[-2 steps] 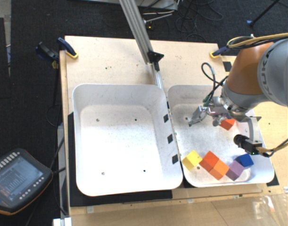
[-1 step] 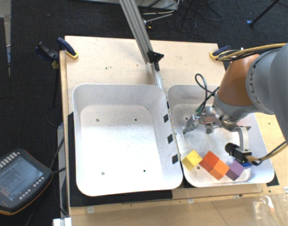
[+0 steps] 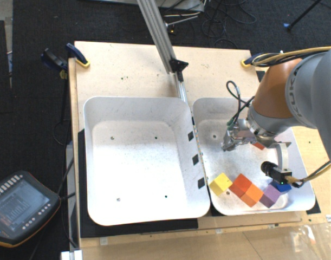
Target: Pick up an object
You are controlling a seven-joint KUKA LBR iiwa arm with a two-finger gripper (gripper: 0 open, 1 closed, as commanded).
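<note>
The arm [image 3: 295, 93] reaches over the right bin [image 3: 208, 118], its jaws low near the bin's middle. Just beyond the jaws, toward the near rim, lie a yellow block [image 3: 220, 183], a red-orange block [image 3: 241, 186], an orange block [image 3: 252, 195] and a purple block [image 3: 270, 195]. The left bin [image 3: 100, 110] sits well apart on the counter [image 3: 127, 69].
</note>
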